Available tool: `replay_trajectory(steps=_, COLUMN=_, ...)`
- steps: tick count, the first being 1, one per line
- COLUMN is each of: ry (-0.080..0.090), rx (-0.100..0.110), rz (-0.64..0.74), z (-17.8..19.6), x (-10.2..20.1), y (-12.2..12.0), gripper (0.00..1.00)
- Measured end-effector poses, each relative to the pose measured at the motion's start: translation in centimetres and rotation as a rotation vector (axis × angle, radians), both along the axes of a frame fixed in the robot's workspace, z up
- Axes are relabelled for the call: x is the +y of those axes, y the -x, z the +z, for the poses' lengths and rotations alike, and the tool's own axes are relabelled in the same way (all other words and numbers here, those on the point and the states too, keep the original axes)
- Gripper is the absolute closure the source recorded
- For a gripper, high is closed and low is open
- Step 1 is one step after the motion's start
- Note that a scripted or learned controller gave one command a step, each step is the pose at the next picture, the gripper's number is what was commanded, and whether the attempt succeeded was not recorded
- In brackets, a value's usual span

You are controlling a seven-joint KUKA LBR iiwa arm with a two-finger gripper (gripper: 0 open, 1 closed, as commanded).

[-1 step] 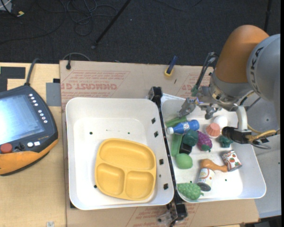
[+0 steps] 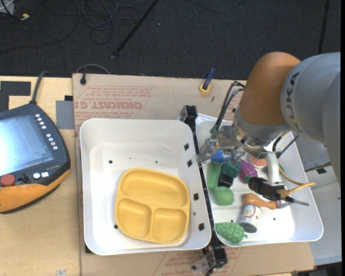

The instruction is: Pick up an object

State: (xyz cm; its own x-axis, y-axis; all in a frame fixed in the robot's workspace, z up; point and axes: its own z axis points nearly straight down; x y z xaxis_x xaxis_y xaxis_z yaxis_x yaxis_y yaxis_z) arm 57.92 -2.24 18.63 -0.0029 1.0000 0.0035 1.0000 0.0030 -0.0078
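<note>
Currently low in the right bin [image 2: 308, 226]: gripper [image 2: 223, 169], among crowded toys beside the divider. Grip state: cannot tell. Likeliest targets: green bottle [image 2: 213, 176], green lump [image 2: 222, 196]. Advised: centre on one item, descend straight, clear of neighbours, lift slowly.

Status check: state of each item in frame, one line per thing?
Yellow tray: flat in the left bin, compartments up.
Right bin: cluttered with small objects.
Green grapes: lying at the right bin's near edge.
Green block: resting below the gripper.
Gripper: lowered into the right bin among the objects, grasp unclear.
Teach pendant: on the bench, screen lit.
</note>
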Motion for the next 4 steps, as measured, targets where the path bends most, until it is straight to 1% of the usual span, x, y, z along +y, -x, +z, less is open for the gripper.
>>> replay_trajectory(steps=1, ry=0.002, rx=-0.003, rz=-0.007, z=1.1, x=-0.4, y=-0.2, gripper=1.0)
replay_trajectory(steps=2, ry=0.007, rx=-0.015, rz=-0.008, z=9.7, x=-6.5, y=1.5, gripper=1.0)
replay_trajectory(steps=3, ry=0.001, rx=0.0, rz=0.0, z=6.0, x=-0.6, y=4.8, gripper=1.0)
replay_trajectory(steps=4, ry=-0.002, rx=-0.016, rz=0.008, z=16.4, x=9.1, y=6.8, gripper=1.0)
